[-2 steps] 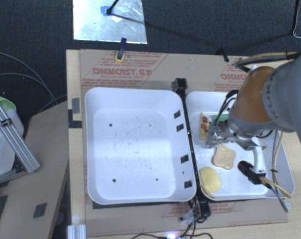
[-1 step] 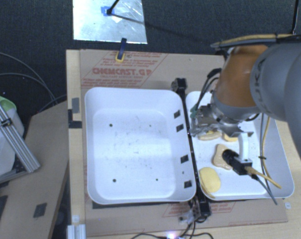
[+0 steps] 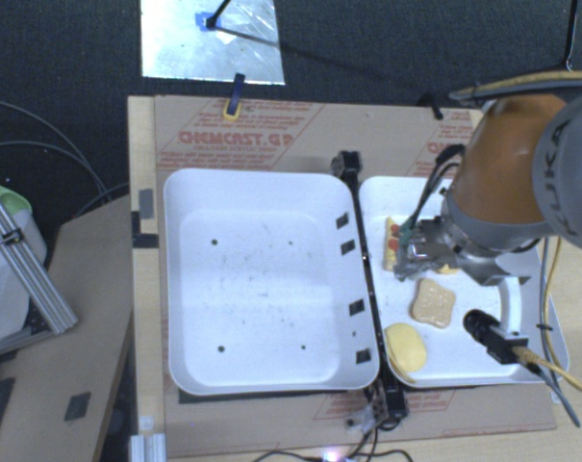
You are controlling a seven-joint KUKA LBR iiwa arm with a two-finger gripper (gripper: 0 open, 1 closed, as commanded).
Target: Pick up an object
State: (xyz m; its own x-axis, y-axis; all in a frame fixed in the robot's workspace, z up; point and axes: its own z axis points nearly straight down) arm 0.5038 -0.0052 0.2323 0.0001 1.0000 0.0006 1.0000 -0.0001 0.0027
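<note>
**Arm Low Over the Right Bin, Grasp Unconfirmed**

While the left bin point(image 3: 262, 277) holds nothing to grasp, every candidate sits in the right bin point(image 3: 464, 362), which is why the arm point(image 3: 507, 171) reaches in there. Its gripper point(image 3: 413, 250) hangs low over a small red and yellow item point(image 3: 393, 242) by the bin's left wall; whether it is clenched or released cannot be told. A tan cracker-like piece point(image 3: 432, 303) and a yellow rounded piece point(image 3: 406, 346) lie just below, apart from the gripper.
</note>
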